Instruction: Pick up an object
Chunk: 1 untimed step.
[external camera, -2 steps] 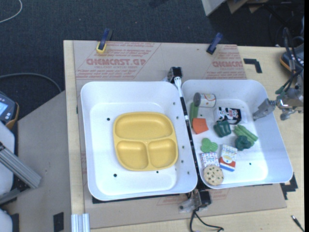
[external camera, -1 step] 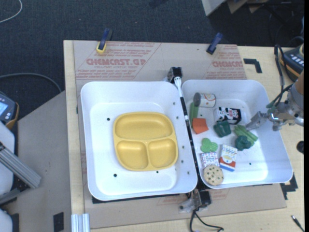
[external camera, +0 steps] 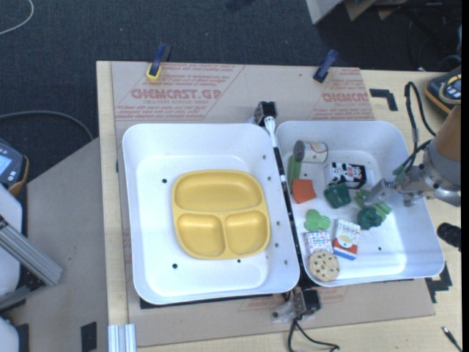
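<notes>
A yellow divided plate (external camera: 220, 213) sits mid-frame in the left bin (external camera: 139, 196). Small objects (external camera: 333, 218) crowd the right bin (external camera: 410, 259); its right floor lies bare. The tool (external camera: 382, 191) hangs over green pieces (external camera: 372, 216), grip unclear.

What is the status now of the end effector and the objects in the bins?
End effector low in right bin, no object seen between its fingers. Dark green toys just beside it. Yellow divided plate alone in left bin.

arm (external camera: 448, 152) — cut off at right edge | green toys (external camera: 374, 215) near fingers — shapes too small to tell
</notes>
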Motion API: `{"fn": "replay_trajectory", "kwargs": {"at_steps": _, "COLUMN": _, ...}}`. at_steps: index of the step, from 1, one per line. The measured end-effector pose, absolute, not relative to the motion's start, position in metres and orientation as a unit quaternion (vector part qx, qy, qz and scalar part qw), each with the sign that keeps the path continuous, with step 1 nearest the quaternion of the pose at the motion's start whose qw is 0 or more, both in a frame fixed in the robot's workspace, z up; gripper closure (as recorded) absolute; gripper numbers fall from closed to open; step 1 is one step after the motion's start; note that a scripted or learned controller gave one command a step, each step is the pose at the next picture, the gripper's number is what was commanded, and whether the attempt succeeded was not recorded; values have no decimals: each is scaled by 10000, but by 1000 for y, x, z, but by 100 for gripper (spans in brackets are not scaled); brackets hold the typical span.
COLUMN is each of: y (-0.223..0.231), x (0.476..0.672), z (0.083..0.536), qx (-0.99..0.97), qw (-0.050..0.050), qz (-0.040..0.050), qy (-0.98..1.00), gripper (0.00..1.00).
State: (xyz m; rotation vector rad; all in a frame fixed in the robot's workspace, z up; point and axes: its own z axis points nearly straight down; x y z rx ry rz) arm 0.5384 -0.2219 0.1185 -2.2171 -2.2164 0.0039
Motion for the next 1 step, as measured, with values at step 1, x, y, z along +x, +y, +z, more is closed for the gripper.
{"fn": "replay_trajectory", "kwargs": {"at_steps": 1, "y": -217, "x": 540, "z": 84, "qx": -7055, "qw": 53, "qz": -26, "qy": -7087, "gripper": 0}}
